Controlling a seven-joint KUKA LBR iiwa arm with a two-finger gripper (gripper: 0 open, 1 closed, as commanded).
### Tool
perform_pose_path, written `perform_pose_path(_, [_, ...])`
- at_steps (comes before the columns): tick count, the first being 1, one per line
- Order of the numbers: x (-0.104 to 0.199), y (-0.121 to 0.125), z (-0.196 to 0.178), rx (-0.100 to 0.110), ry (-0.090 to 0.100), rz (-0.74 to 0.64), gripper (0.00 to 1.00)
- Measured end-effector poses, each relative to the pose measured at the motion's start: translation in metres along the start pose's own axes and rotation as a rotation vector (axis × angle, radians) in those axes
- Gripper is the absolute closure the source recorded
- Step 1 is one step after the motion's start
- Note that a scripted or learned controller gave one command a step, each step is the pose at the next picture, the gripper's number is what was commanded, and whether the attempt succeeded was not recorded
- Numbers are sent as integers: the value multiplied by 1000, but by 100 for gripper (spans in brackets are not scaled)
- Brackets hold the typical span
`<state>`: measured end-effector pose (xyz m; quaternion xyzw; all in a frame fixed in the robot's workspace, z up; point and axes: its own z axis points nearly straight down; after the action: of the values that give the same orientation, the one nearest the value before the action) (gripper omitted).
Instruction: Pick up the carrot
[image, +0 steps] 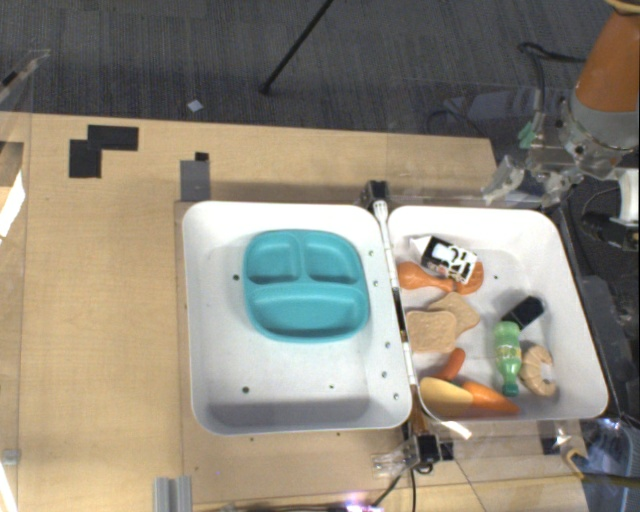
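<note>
Orange carrot (488, 395) at right bin's (560, 240) near edge — well apart from fingers (528, 170), grip indiscernible.

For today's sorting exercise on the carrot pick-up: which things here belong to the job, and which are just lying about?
Belongs to the job:
carrot, in the right bin
tool, above that bin's far rim

Just lying about:
teal divided plate
toast slice
green bottle
banana
doughnut
black-and-white toy car

Matt wood bench (100, 330) – smooth white plastic bins (290, 415)
</note>
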<state>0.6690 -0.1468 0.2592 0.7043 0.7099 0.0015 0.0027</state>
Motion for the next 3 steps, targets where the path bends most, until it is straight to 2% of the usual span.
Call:
perform_pose_path(1, [31, -53, 87, 11, 4, -40, 0])
perform_pose_path(2, [70, -114, 73, 2, 3, -179, 0])
perform_pose_path(3, [46, -50, 106, 2, 1, -191, 0])
